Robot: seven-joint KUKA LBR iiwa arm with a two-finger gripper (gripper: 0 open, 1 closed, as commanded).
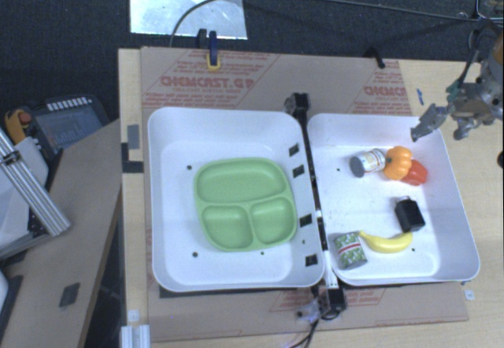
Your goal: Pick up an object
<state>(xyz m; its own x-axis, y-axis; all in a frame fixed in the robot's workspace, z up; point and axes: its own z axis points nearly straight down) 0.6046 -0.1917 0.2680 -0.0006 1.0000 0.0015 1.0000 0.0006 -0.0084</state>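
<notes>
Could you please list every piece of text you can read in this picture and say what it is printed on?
"CHEMCAST GP", red, on the brown board under the bins, upper left.
The same red print at the board's upper right: too blurred to read.
Pendant screen at left: too small to read.
Green packet: print unreadable.

One fixed overhead camera, tilted down on the bench.
It looks from above at moderate distance: left bin centre-left of frame, right bin centre-right, dark floor across the top edge.
</notes>
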